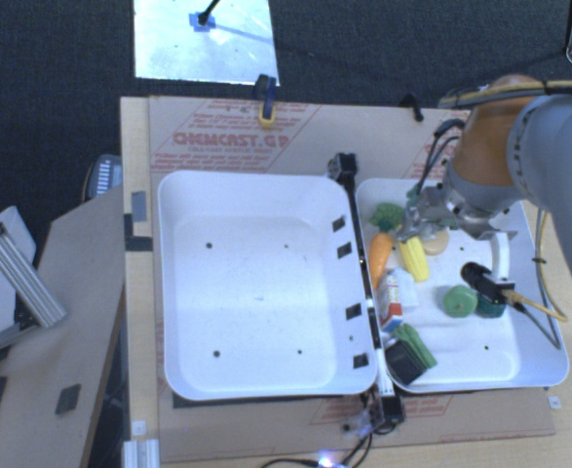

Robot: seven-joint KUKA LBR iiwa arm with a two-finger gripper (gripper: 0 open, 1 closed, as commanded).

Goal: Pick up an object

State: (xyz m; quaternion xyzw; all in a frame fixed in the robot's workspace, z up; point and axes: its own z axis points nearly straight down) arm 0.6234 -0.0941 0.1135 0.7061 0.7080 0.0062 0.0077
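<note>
The robot arm (549, 135) is big, round and smooth like a thick grey pipe, with a shiny orange band (485, 149) near its end, thin black cables looping beside that band, and a small grey metal tool (422, 217) at the tip.

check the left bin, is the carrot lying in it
No, the carrot lies in the right bin, against its left wall beside the corn cob.

Yellow corn cob (414, 258) lying tilted beside orange carrot (379, 257).
</note>
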